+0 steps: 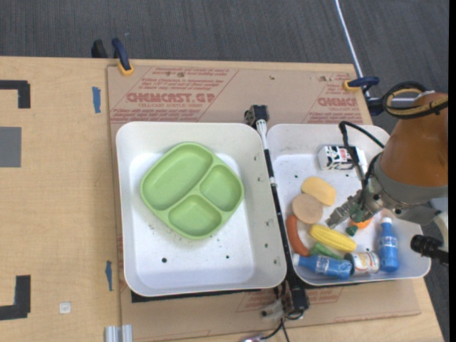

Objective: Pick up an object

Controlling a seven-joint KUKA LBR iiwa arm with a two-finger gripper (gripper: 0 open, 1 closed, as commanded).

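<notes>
The toy corn cob [333,238] lies in the right bin [285,191], crowded by a sausage [296,235], two tan discs [313,199] and blue bottles [388,245]. The pincer [350,211] hangs just over the corn's upper end, apparently lined up to grab there; whether it is spread I cannot tell. The left bin [135,262] holds a green divided plate [191,189].

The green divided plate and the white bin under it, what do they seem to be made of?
The green three-compartment plate looks like moulded plastic with a matte finish: even colour, rounded ridges, soft sheen. The left shallow white bin also looks like plastic, smooth and slightly glossy, though the view leaves this open.
</notes>
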